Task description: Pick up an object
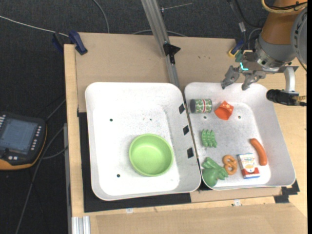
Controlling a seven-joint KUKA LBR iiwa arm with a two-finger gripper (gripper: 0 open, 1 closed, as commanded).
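My gripper hangs open above the far edge of the right bin, with nothing between its fingers. Just below it in the bin lie an orange cup and a green can on its side. Further toward the front are a green ridged toy, a green leafy toy, a pretzel, a small carton and an orange sausage. A green bowl sits in the left bin.
A metal pole slants across the bench behind the bins. A blue clamp grips the far left corner of the bench. A handheld pendant lies off the bench to the left.
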